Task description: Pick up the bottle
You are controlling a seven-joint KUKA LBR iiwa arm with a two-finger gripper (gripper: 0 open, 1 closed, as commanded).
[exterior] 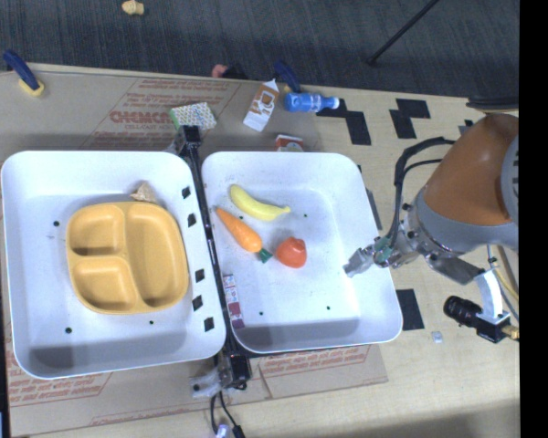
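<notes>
Cardboard sheeting (119,121) covers the bench under two white bins. Right bin (347,318) (gripper (361,261) at its right rim, state cannot be told): tomato (292,253), carrot (240,230), banana (258,205). Left bin (36,336): yellow divided plate (126,256). Blue bottle (309,103) lies beyond both bins.

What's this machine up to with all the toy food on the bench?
A grey and orange robot arm reaches in from the right, its gripper hanging at the right edge of the right bin. That bin holds a banana, a carrot and a tomato; the left bin holds a yellow divided plate. The blue bottle lies on the bench beyond the bins, apart from the gripper.
</notes>
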